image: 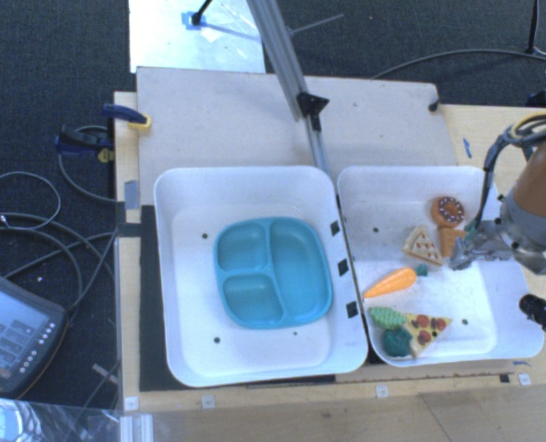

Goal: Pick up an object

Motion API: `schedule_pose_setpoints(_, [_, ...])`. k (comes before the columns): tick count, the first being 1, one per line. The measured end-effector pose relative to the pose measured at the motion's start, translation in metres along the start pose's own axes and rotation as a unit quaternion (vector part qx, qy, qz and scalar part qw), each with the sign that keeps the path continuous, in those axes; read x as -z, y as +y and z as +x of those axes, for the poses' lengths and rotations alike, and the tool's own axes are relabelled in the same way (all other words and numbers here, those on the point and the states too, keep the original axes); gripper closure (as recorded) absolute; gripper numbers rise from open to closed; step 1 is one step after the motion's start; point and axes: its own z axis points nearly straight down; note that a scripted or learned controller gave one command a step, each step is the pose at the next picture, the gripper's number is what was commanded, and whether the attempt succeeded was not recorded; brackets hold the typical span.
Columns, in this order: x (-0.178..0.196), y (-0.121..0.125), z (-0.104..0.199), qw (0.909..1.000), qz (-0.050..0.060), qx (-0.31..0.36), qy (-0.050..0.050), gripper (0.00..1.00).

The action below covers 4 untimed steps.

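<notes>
A: Where do we see the gripper (463,254)?

B: Low in the right bin (507,334), at the end of the arm (540,201) that reaches in from the right. Whether it is open, closed or clamped on anything, we cannot tell (it is small and blurred from up here).

A: And the things we might pick up?

B: All sit in that same bin. Just left of the gripper lies a waffle-like wedge (423,245), and above it, touching or nearly so, a brown doughnut (447,211) with an orange stick-shaped piece (448,239) below it, right beside the gripper. We cannot say that the gripper touches any of them.

A: Further off?

B: Left and slightly below the gripper lies a carrot (391,283), tilted. Below that, near the bin's front wall, we see a pizza slice (424,326) with a dark green piece (397,342) against it.

A: And the other bin?

B: The left bin (185,339) holds a blue divided tray (273,272), well apart from the gripper, across the black-marked seam. Both bins rest on the counter (217,118).
</notes>
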Motion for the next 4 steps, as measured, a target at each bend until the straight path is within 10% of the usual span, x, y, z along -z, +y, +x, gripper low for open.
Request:
schedule_pose_setpoints(2, [0.111,0.000,-0.009,1.0000,-0.001,0.004,-0.001,1.00])
schedule_pose_setpoints(4, [0.121,0.011,0.092,1.0000,0.001,0.007,0.002,1.00])
